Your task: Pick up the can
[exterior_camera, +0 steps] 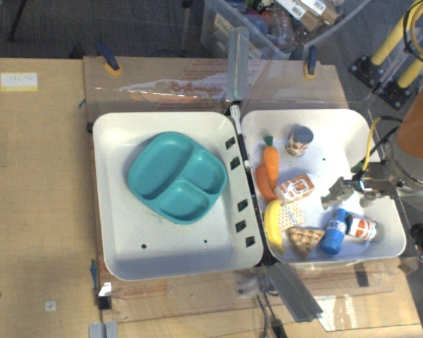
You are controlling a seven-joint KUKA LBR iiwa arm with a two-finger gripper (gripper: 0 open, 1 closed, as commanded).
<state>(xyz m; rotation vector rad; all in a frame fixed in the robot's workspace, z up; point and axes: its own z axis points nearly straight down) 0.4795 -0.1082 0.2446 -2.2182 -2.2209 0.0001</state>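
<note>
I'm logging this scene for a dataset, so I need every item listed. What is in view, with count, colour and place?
Shallow white bins: two, side by side on the bench.
Divided teal plastic plate: one, in the left bin.
Small can with a blue top: one, upright, far part of the right bin.
Orange toy carrot: one, by the right bin's left wall.
Orange-and-white carton: one, middle of the right bin.
Yellow toy banana: one, near left part of the right bin.
Tan waffle piece: one, beside the banana.
Blue bottle: one, near part of the right bin.
Red-and-white can: one, on its side, right of the bottle.
Clear tote of clutter: one, behind the bench.
Grey tool: one, over the right bin, above the bottle.
</note>
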